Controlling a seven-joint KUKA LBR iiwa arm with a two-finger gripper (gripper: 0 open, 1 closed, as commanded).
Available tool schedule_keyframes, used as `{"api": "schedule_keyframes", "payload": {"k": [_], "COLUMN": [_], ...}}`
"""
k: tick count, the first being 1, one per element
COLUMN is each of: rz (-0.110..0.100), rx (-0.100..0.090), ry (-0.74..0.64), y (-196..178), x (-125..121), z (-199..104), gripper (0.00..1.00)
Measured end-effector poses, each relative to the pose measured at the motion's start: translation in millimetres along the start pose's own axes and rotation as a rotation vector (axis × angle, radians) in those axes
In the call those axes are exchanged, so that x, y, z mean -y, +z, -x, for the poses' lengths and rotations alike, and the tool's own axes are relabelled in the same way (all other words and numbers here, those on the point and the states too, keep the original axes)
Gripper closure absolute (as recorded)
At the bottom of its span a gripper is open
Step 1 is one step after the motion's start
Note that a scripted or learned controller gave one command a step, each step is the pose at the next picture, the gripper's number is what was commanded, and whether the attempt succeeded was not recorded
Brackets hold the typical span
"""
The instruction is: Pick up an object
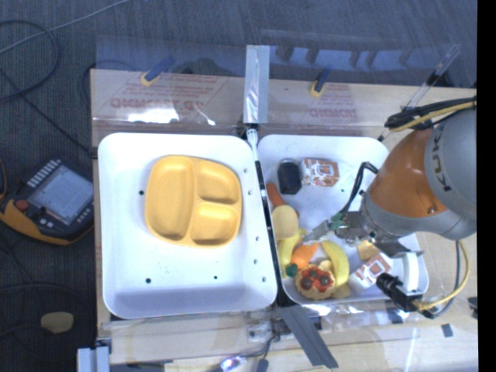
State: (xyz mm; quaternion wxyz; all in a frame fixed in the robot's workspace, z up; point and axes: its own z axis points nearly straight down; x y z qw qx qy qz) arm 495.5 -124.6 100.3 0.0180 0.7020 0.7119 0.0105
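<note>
Robotics lab, bench (116,99) with white bins (124,285), teach pendant (58,200), floor cables (46,29)

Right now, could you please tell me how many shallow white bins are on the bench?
2. The left shallow white bin holds a yellow divided plastic tray. The right shallow white bin sits beside it, holding toy food, with the grey and orange arm over it.

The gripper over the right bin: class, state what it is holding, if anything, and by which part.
It cannot be told. The gripper sits low among the toy foods in the right bin, beside the banana; no object shows between its fingers.

Glossy yellow plastic tray (193,200)
</note>
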Motion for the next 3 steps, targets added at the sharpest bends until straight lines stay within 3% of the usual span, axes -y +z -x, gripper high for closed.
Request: {"api": "schedule_keyframes", "payload": {"k": [1, 2, 3], "rz": [-0.001, -0.006, -0.043], "rx": [0.002, -0.002, -0.008], "ry": [-0.058, -0.06, 0.01], "y": [0, -7, -104], "x": [1, 1, -43], "z": [4, 2, -42], "gripper": [0.0, 1.0, 1.0]}}
